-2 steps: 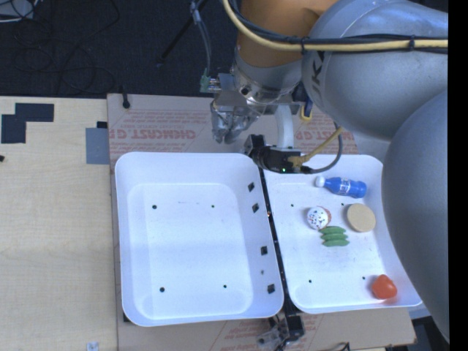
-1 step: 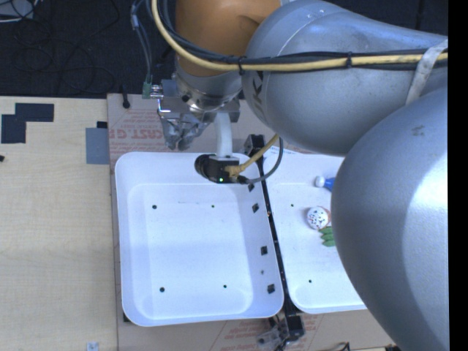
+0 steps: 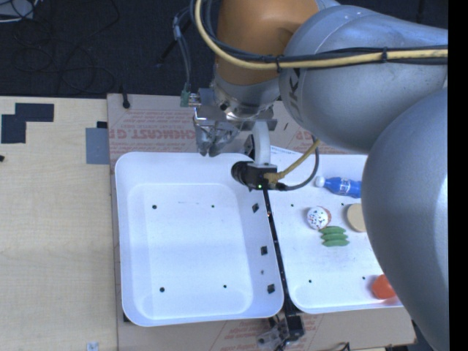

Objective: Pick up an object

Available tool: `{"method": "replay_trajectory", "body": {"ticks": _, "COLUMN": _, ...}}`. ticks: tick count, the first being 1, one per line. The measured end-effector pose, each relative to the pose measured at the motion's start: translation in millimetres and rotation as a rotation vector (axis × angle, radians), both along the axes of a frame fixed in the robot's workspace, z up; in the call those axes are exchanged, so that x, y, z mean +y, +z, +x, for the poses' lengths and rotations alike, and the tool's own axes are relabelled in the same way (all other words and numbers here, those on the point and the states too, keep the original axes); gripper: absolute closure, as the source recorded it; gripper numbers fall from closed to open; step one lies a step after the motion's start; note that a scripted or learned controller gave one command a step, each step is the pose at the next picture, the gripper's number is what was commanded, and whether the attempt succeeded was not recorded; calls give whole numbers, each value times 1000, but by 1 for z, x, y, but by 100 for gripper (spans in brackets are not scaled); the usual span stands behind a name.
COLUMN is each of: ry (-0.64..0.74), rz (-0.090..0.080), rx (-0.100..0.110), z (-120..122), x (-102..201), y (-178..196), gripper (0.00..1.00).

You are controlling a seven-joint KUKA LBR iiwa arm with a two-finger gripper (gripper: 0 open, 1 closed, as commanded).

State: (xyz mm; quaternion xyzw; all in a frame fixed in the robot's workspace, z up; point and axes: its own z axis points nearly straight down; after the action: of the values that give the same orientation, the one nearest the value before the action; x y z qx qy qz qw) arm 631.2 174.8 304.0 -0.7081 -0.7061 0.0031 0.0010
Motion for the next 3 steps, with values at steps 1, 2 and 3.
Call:
{"method": "replay_trajectory", "body": {"ticks": 1, "ry": 9, "rz": 4, "rx": -4, "z": 13, "x": 72, "y": -11, "gripper": 100}}
{"method": "replay_trajectory", "body": {"ticks": 2, "ry": 0, "rz": -2, "rx": 6, "z": -11, "x": 23, "y": -78, "gripper": 100}}
{"method": "replay_trajectory", "body": {"ticks": 3, "ry": 7, "rz": 4, "rx": -4, "z": -21, "x": 71, "y": -54, "gripper": 100}}
